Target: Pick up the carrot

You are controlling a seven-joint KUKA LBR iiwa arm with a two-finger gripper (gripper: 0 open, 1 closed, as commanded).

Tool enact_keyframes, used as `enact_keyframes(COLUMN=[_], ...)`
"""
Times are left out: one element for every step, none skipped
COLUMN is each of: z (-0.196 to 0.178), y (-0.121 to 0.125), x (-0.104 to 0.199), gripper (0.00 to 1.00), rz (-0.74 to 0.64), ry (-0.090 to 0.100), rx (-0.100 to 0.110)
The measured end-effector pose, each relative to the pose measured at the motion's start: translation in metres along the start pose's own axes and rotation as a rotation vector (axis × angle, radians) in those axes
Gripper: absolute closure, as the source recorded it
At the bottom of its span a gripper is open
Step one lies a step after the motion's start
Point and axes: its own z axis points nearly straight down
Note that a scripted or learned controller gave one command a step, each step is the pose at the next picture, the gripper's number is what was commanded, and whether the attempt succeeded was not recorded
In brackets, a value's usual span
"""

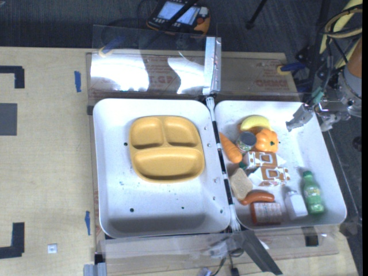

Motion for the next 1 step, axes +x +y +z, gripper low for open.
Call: enact_keyframes(z=[0.141], y=[0.0145], x=[0.0278], gripper=[0.0], rz=[0.041], ry=[0.0], rx=[-0.002])
